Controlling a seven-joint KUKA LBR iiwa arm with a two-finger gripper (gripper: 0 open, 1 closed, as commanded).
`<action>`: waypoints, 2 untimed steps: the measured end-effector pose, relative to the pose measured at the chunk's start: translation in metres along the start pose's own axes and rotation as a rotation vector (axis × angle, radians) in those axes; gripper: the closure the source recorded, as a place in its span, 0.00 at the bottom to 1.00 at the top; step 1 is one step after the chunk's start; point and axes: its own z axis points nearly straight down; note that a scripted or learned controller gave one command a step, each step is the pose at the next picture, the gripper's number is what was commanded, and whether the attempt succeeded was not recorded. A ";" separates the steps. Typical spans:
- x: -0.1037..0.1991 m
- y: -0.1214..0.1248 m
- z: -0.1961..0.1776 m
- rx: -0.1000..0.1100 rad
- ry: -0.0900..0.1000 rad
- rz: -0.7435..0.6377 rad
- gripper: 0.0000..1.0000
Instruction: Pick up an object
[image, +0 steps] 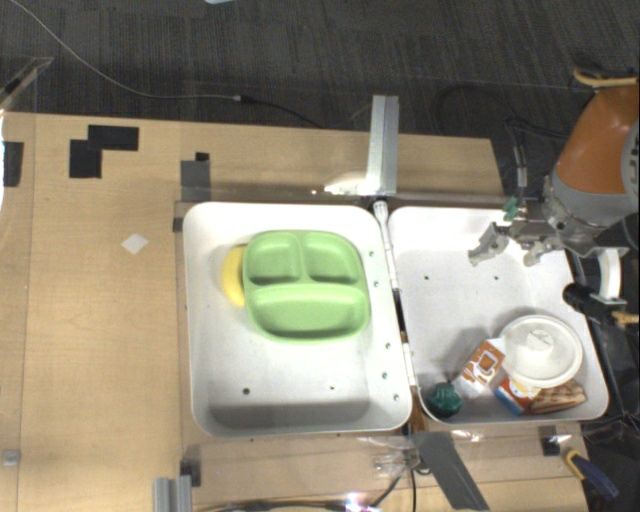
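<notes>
Where the grey arm (600, 150) reaches in from the right, its jaws (512, 243) hang over the upper part of the right bin (440, 300). Whether they are apart or together I cannot tell; nothing shows between them. The arm's orange band is cut off by the frame's edge, and the wrist behind the jaws is a cluster of metal parts that is hard to read.

Below the jaws, along the bin's lower edge and well apart from them, lies a group of objects. A white round lidded cup (541, 349) sits on top of a flat orange-and-brown packet (540, 398), hiding much of it. Just left of the cup a small orange-and-white carton (481, 369) lies tilted, and beside it, in the bin's lower left corner, sits a dark green rounded object (443, 400) too small to identify.

Across the divider, the left bin (290, 400) holds a green divided plate (304, 283). A yellow object (233, 276) peeks from under its left rim, mostly hidden. Both bins rest on the wooden counter (90, 330).
</notes>
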 end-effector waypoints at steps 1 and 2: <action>0.021 -0.078 0.053 0.002 0.000 0.011 0.00; 0.036 -0.112 0.093 -0.022 -0.008 -0.047 0.00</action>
